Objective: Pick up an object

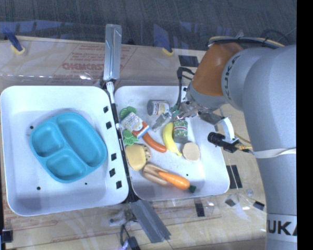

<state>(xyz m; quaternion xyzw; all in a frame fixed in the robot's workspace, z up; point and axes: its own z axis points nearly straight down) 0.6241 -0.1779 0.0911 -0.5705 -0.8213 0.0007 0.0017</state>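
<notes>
Reaching from the right, the hand [169,116] hangs over the right bin [214,163], just above the banana [170,138]; its grip cannot be judged. Left bin [15,139] holds a blue tray [68,146].

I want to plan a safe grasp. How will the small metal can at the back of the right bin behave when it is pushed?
The can lies on its side, so it would probably roll when nudged. Its metal skin looks smooth, likely slippery and stiff. The banana nearby might stop it.
</notes>
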